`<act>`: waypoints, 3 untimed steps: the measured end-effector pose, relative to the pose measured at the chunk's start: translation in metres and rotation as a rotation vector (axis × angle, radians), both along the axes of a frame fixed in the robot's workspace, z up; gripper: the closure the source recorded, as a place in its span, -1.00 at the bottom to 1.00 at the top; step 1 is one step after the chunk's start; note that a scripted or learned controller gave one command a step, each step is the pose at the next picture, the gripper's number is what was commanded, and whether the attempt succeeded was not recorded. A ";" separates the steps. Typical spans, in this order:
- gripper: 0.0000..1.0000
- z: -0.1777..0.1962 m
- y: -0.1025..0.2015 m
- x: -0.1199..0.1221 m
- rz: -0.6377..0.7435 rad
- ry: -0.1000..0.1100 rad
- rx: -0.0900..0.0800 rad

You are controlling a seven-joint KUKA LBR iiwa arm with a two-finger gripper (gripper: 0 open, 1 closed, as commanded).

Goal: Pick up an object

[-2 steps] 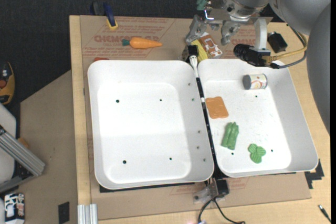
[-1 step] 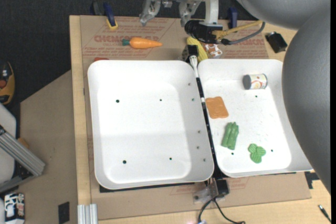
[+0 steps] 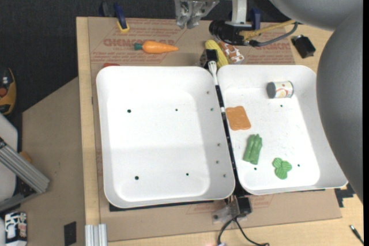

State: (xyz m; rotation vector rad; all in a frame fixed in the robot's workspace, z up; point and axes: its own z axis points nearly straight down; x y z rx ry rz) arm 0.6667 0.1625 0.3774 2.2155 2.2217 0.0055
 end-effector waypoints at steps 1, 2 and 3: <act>1.00 0.144 0.051 -0.004 0.004 -0.014 0.007; 1.00 0.158 0.017 -0.052 -0.005 0.009 0.000; 1.00 0.158 0.042 -0.126 0.001 0.010 0.001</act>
